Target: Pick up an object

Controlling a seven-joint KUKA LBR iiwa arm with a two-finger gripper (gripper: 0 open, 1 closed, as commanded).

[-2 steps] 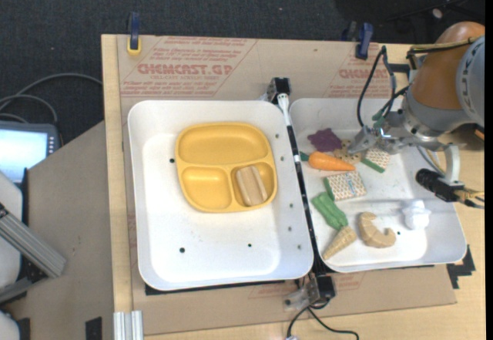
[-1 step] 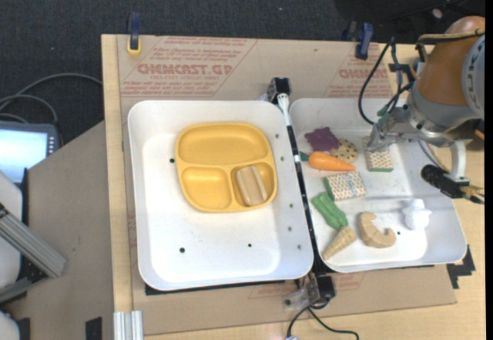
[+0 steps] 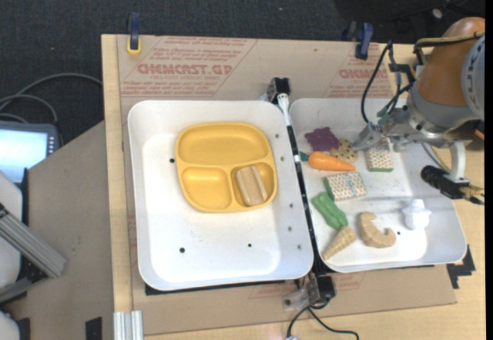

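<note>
Camera view, single, fixed: we look down from above the bench (image 3: 231,69) at a slant, from its near side toward the far edge. We stand far enough back to take in both the left bin (image 3: 154,200) and the right bin (image 3: 439,242) whole, with dark floor beyond. The arm (image 3: 451,72) enters from our right.

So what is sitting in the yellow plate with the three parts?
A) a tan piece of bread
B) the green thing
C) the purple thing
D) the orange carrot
A: a tan piece of bread lies in the lower right part of the yellow plate, while the carrot, the purple thing and the green thing all lie in the right bin.
</note>
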